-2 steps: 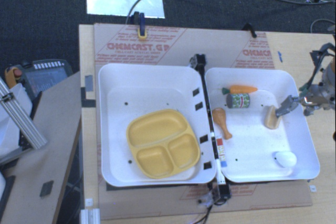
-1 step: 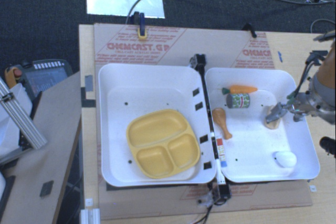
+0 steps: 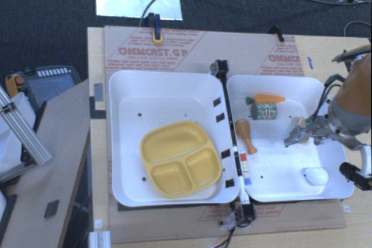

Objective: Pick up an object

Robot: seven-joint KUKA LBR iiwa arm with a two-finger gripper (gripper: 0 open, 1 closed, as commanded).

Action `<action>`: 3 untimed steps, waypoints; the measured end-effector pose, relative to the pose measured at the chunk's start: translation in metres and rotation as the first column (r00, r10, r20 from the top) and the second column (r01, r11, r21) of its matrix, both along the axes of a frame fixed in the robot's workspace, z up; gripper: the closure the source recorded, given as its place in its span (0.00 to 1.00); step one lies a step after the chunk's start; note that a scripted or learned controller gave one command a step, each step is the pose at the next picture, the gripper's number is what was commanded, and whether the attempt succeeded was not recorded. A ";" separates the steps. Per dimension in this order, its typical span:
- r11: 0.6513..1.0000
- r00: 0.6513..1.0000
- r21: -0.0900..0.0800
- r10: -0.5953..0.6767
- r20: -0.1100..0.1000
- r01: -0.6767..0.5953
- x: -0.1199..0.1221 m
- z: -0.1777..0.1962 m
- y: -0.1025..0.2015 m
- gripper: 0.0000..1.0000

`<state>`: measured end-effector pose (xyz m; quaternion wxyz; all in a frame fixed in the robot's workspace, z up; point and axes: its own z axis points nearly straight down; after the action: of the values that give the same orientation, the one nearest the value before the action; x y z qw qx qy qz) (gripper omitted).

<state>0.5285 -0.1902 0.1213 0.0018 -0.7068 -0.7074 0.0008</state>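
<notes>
The grey two-finger gripper (image 3: 293, 137) hangs low over the right white bin (image 3: 279, 191); whether its fingers are apart or closed cannot be made out, and nothing shows between them. Left of it lies a brown toy drumstick (image 3: 244, 134), up-left a green-labelled can (image 3: 264, 111) touching an orange carrot (image 3: 268, 99), below-right a white rounded object (image 3: 317, 175)

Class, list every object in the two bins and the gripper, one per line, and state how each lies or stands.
yellow tray: flat in left bin, compartments up
carrot: lying in right bin
can: on its side, beside the carrot
drumstick: lying flat
white object: resting near front corner
gripper: low over right bin
</notes>
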 end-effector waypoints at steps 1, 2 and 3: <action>1.000 1.000 -0.004 0.000 0.007 0.000 0.002 0.014 -0.001 1.00; 1.000 1.000 -0.005 0.003 0.012 -0.003 0.009 0.078 -0.002 1.00; 1.000 1.000 -0.004 0.005 0.011 -0.005 0.007 0.127 0.006 1.00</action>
<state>0.5355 -0.1844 0.2485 -0.0036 -0.7052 -0.7090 -0.0018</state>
